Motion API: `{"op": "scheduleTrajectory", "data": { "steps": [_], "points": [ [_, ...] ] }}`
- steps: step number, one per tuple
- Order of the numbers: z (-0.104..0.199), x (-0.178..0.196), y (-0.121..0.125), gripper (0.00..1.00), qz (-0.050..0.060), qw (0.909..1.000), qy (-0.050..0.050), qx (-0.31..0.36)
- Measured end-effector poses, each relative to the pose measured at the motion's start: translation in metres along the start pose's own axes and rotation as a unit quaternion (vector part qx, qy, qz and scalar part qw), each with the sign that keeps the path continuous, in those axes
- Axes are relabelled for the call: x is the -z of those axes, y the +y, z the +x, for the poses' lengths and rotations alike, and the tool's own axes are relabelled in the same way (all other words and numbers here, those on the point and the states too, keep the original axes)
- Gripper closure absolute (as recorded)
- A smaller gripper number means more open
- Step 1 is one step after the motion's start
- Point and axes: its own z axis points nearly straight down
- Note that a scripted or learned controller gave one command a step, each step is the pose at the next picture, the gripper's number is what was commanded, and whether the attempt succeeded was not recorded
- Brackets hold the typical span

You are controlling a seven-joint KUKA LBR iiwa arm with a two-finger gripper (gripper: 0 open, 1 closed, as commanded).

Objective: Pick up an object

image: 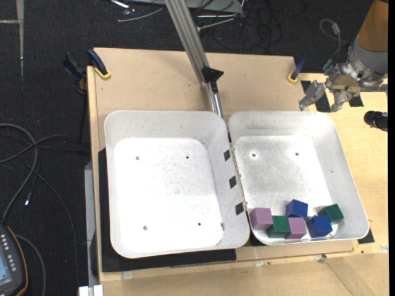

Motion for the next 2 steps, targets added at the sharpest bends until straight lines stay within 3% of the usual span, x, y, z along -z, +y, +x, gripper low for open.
{"op": "scheduleTrajectory", "data": {
  "steps": [1,2],
  "points": [
    [0.067,-0.087,-0.061,0.0,0.005,1.0,0.003,0.001],
    [0.09,-0.005,-0.109,0.0,-0.004,1.0,0.0,0.0]
  ]
}}
